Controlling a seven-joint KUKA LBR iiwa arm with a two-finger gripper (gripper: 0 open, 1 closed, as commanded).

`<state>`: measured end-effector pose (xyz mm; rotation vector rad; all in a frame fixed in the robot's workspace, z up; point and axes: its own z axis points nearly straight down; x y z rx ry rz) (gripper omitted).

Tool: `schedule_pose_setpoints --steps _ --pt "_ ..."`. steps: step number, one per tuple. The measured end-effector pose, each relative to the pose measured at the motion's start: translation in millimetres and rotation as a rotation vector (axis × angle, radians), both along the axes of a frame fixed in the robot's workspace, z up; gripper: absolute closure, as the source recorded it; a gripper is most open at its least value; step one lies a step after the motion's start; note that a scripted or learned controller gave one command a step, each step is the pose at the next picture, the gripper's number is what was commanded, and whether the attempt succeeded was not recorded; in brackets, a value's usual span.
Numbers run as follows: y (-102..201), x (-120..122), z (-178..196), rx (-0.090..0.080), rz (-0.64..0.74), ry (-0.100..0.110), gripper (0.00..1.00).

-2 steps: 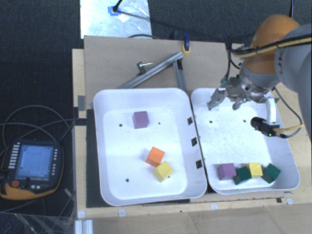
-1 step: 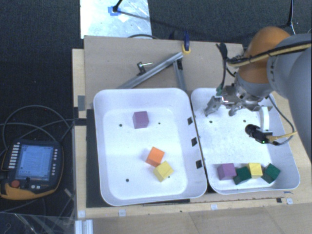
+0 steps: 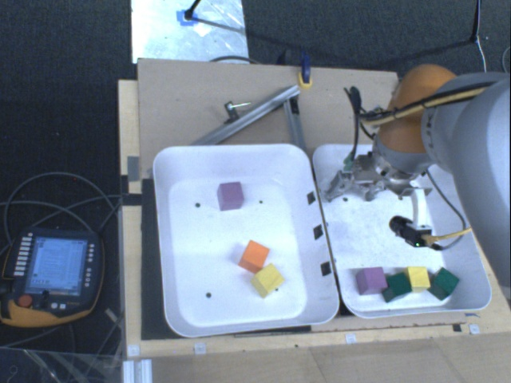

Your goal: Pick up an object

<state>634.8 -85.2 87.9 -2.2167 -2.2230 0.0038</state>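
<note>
This was a robotics lab. A grey industrial arm [image 3: 471,126] with an orange band reached over a plywood worktop [image 3: 239,78] carrying two white bins [image 3: 172,174]. A teach pendant [image 3: 49,274] with its cable lay on dark carpet [image 3: 64,70], and small coloured test cubes [image 3: 255,255] sat in the bins.

Overhead, slanted down on both bins [image 3: 239,154]
</note>
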Motion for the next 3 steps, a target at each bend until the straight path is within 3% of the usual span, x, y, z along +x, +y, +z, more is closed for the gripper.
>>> schedule_pose_setpoints --steps 1,3 --pt "0 2 14 0.000 0.002 -0.007 1.00" --pt "-6 0 132 -0.001 0.000 -0.011 1.00"
